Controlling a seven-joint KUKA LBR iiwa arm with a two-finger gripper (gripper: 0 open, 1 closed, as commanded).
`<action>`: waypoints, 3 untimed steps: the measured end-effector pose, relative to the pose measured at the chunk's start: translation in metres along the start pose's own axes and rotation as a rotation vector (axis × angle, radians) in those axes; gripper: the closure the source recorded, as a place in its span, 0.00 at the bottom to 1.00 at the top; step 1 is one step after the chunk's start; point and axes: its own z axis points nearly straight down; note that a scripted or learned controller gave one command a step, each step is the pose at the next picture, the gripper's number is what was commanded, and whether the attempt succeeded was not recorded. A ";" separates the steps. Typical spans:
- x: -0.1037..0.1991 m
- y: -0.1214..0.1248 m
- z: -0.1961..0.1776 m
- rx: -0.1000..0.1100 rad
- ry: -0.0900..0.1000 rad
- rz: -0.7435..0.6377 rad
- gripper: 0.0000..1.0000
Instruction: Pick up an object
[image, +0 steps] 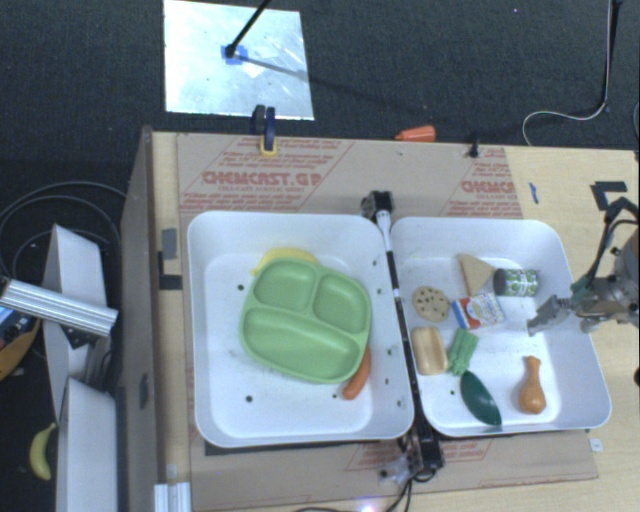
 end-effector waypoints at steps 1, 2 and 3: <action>0.071 -0.010 0.080 0.009 0.006 -0.007 0.00; 0.021 0.015 0.123 0.002 -0.001 0.003 0.00; 0.040 0.074 0.107 -0.005 0.000 -0.006 0.00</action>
